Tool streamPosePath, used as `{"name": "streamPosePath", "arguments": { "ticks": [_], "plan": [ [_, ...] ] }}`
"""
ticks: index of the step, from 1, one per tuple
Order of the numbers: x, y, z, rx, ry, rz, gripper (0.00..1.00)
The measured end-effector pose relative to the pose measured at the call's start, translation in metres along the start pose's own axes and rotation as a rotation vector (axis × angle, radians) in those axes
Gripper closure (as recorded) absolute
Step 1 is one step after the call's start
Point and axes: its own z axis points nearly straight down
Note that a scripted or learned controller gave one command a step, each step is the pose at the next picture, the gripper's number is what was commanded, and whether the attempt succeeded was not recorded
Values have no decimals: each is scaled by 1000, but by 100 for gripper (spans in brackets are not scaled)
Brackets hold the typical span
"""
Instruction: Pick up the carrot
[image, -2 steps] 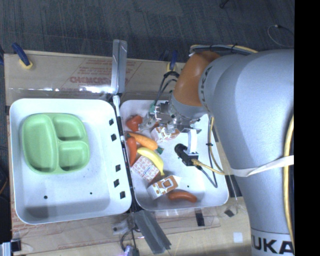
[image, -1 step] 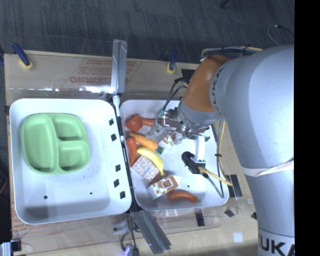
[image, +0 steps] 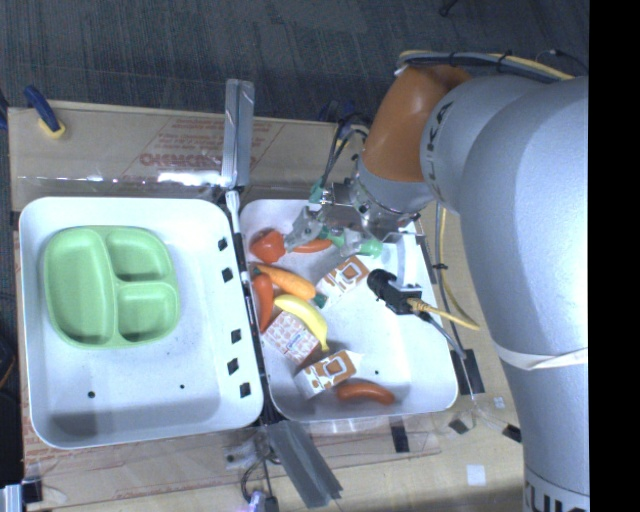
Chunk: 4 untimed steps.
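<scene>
- Progress looks early to middling: the grey arm with its orange band (image: 405, 125) reaches over the far end of the right-hand shallow white bin (image: 425, 385), and its two-finger gripper (image: 325, 232) hangs low among the items there.
- Whether the fingers are apart or together I cannot tell; the wrist hardware hides them, and nothing plainly shows clamped between them.
- A thin orange sliver (image: 312, 245) lies right under the gripper, beside a round red-orange tomato-like item (image: 266, 245); it may be part of a carrot, though it is too small to be sure.
- The clearest candidate for the task's thing, a long orange carrot (image: 287, 280), rests in the same bin near its left wall, just beside a yellow banana (image: 305, 315) and a red-orange sausage-shaped item (image: 263, 300). It lies on the bin floor, not lifted.
- Small printed cartons (image: 345, 277) sit close by, crowding the approach.
- The left-hand white bin (image: 190, 395) bears a pale green divided tray (image: 110, 287).
- Judged from this, a secure grasp and the lift are both left to do.
</scene>
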Motion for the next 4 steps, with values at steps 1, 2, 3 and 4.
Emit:
{"name": "streamPosePath", "arguments": {
  "ticks": [1, 2, 3, 4],
  "plan": [
    [-6, 14, 88, 2, 2, 133, 0],
    [-5, 14, 78, 4, 2, 127, 100],
    [-5, 14, 78, 5, 2, 126, 0],
    [5, -1, -8, 0, 0, 190, 0]
  ]
}}
